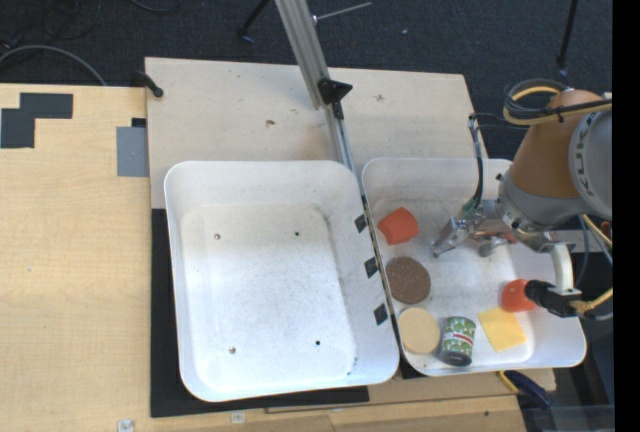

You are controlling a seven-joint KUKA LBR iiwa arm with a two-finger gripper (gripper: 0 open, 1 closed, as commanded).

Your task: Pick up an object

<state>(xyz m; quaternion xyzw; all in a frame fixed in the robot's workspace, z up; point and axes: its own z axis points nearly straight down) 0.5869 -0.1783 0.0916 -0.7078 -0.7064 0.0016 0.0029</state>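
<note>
The jaws (447, 242) hung spread and grasping nothing over the right bin (440, 175), near its middle. An orange block (399, 225) lay just left of them with bare floor between. A brown disc (408, 279), tan disc (419, 330), can (458, 340) and yellow block (502, 328) crowded the near edge. The arm (560, 165) hid the bin's right wall.
</note>
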